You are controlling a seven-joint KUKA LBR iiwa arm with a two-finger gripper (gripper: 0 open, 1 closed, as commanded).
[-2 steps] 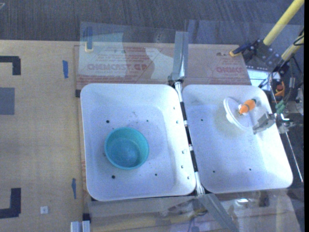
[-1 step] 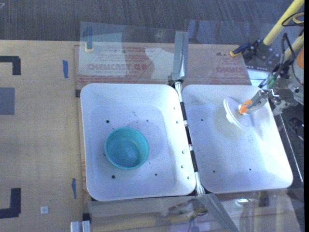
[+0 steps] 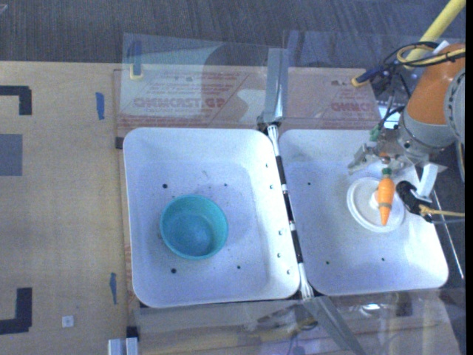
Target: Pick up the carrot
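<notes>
The carrot hangs point-down over the white plate in the right bin (1 of 2), its green top pinched in the gripper. Grasp looks done; lifting clear remains.

Carrot on white plate, right bin; teal bowl left bin.
</notes>
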